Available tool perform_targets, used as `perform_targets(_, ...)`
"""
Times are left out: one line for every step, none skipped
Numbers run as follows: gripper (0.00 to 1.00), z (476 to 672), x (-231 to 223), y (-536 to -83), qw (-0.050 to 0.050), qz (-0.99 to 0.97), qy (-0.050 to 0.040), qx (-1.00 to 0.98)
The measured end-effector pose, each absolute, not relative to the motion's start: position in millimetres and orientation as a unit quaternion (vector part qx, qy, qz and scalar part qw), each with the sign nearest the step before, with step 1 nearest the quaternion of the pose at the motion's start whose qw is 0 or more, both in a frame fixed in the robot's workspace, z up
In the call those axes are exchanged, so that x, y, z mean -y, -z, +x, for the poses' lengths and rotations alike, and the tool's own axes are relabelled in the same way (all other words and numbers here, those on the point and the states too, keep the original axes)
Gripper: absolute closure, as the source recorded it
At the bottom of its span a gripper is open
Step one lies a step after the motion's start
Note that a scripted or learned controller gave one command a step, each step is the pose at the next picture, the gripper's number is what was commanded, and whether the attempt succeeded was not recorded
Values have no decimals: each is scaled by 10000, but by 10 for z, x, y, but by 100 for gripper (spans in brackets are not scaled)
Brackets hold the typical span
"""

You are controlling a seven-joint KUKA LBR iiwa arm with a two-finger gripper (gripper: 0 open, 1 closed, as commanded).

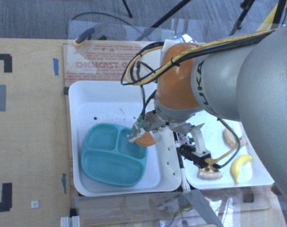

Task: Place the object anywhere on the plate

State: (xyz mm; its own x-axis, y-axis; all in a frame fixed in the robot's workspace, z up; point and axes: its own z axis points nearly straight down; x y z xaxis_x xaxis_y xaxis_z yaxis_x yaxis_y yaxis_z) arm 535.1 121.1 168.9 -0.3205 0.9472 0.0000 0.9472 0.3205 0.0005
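Camera view: gripper (139, 135) low over teal divided plate (114, 161) in left bin (82, 98), clamped on orange food piece (145, 139), poised above upper-right compartment for release.

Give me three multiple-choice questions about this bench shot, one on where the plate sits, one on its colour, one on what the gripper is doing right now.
1. The plate lies in:
A. the left bin
B. the right bin
C. the wooden bench top

2. The plate's colour is:
A. white
B. teal
C. red

3. The gripper is:
A. open beside a banana
B. resting on the bench
C. shut on an orange object over the plate's upper right edge

Answers: 1 A, the plate rests on the left bin's floor. 2 B, it is teal against the white bin. 3 C, the orange object sits between the fingers above the plate's rim.
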Motion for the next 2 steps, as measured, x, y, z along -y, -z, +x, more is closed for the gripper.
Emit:
perform_targets(0,5351,-1211,-1689,2,5829,-2,-8126)
perform_targets(0,5351,-1210,-1689,2,5829,-2,-8126)
